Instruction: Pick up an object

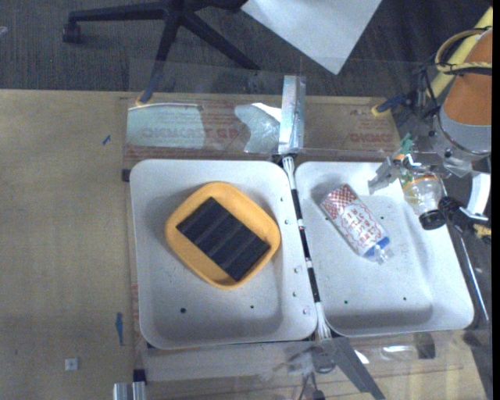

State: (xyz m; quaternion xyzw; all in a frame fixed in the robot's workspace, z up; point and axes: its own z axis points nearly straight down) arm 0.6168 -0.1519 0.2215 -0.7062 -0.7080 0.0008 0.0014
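Nothing picked up yet: bottle [355,221] flat in right bin [437,301], yellow tray [222,234] in left bin [152,258]. Tool [400,173] over right bin's top edge; can't tell open or closed. Whole grab left to do.

1. A wooden bench [55,234] carries two shallow white bins side by side, the left bin [156,312] touching the right bin [445,305] along the middle seam.
2. A metal upright bracket [293,113] stands behind the seam.
3. A white sheet [312,27] lies on the dark floor beyond.
4. Black chair legs [156,23] spread near it.
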